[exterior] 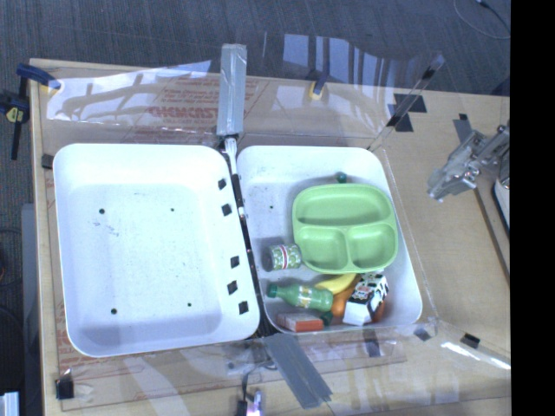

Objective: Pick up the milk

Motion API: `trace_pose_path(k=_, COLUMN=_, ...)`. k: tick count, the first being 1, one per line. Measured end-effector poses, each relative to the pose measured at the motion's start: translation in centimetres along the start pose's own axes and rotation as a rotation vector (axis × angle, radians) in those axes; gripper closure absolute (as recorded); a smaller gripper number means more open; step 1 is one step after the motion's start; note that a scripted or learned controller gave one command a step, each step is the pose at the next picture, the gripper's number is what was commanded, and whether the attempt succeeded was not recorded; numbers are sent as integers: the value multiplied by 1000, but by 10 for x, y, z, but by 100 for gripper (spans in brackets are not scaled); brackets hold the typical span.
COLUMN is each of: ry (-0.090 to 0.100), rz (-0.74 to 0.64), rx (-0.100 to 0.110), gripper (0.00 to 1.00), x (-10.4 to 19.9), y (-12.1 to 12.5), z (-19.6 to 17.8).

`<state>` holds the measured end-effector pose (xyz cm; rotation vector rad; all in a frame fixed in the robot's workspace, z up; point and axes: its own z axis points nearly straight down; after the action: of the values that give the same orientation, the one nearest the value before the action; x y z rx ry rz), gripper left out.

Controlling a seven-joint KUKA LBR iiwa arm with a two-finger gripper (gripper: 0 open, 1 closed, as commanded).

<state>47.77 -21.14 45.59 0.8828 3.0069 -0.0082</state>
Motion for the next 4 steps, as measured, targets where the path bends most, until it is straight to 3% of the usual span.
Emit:
trace_pose_path(k=1, ry=10, rz=-121, rx=-2, gripper=100, x=-20, y=17, z=169)
trace_pose_path(k=2, ry=9, rz=-120, rx=-2, gripper=0, x=-20, y=17, z=169)
trace_pose_path(k=3, ry=3, rz=-334, rx=-3, gripper=0, x=1, y=1, z=48)
trace_pose_path(k=4, ry=-1, rz=-336, rx=-1, gripper=100, x=0, y=1, z=36)
